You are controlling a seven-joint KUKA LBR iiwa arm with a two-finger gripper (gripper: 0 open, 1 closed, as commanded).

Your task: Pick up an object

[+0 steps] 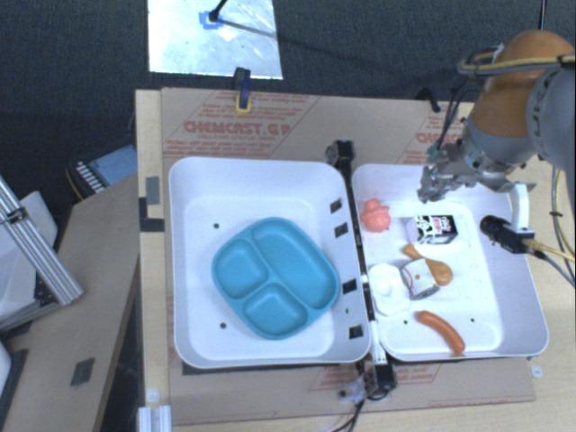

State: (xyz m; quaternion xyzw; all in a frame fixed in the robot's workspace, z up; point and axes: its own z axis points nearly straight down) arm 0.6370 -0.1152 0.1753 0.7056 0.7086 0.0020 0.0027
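Claw point(435, 190) hovers over the far edge of the right bin point(517, 331); whether it is wide or narrow cannot be told. Right bin contents: pink lump point(375, 215) near far-left corner, black-and-white carton point(436, 229) just below the claw, wooden spoon point(428, 264), white cup point(385, 283), sausage point(441, 330) near front edge. Left bin point(193, 205) holds blue divided tray point(274, 277).

We count two white bins: one point(504, 331) under the claw point(436, 190), the other point(189, 187) well to its left. The far bin holds one blue divided plate point(274, 277). Near the claw we count one pink lump point(375, 215), one black-and-white carton point(436, 229), one sausage point(441, 330), one white cup point(385, 286) and one tan wooden piece point(429, 264).
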